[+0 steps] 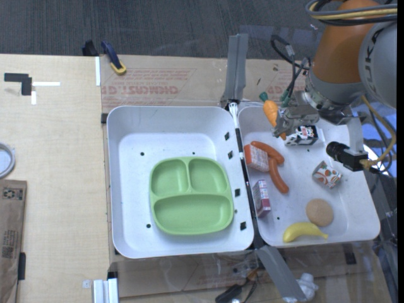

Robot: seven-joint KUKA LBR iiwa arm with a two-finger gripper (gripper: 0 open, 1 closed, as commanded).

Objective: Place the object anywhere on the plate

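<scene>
Far left on the bench: a roll of tape at the edge, a brown paper bag below it. Next, left bin, white and shallow, holding a green divided plate with three compartments, lying flat near the middle. Then right bin, with several pieces: a small red-and-white carton by the dividing wall, a packet above it, two sausages lying touching and at an angle to each other, a yellow banana near the front rim, a round tan bun just above it, a patterned little box further right. At the back of that bin, an orange carrot with a green tip, just left of the gripper. Beside the gripper, a black-and-white object. Arm reaching in from upper right, orange band high, wrist bent downward over the bin's back corner. Cannot tell how the pincer stands, nor whether anything sits in it
</scene>
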